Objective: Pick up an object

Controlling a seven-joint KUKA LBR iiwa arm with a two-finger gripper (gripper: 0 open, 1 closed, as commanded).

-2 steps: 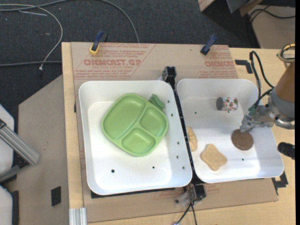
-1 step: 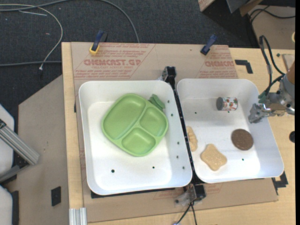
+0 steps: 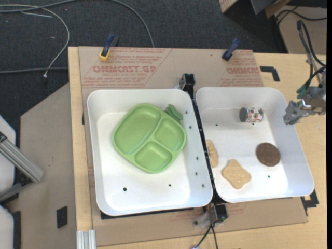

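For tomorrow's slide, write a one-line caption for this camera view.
Green divided plate in the left bin; small can, brown disc and tan cookie in the right bin.

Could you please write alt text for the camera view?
Two white bins sit side by side: the left bin holds a green divided plate, the right bin a small can, a brown disc and a tan biscuit. The gripper is at the right bin's far right edge.
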